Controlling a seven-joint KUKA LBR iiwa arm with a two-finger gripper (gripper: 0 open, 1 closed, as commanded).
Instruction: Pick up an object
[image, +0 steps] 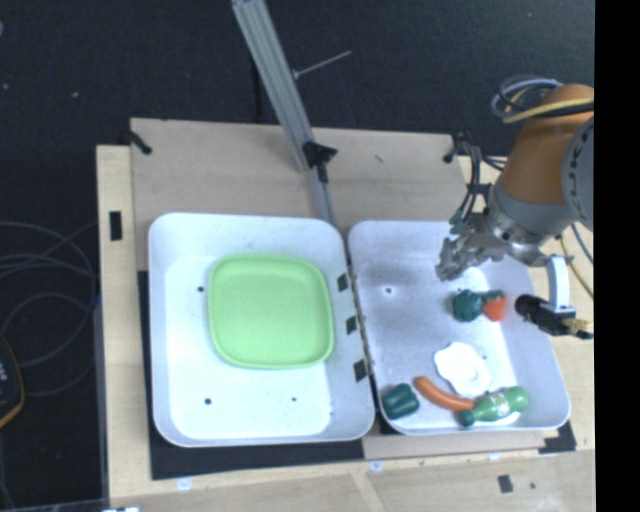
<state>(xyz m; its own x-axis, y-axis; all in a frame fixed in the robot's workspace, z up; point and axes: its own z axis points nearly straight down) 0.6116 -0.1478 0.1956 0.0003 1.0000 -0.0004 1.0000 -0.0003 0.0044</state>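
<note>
Left bin (175, 330): a flat green plate (270, 309) lies centred; it is wide, thin and rigid, with no edge I could pinch from above, so I judge it a poor candidate.

Right bin (400, 270): a small dark green block (401, 401) at the near-left corner; an orange sausage-shaped piece (441, 393) touching a green bottle-like toy (496, 404); a white fried-egg shape (463, 368) just above them; a green-and-orange toy (476, 305) further back.

My pincer (455, 262) hangs just beside that last toy, holding nothing; whether it is spread or closed I cannot tell. These look like light, stiff, smooth plastic; I would close across the toy's narrow middle.
</note>
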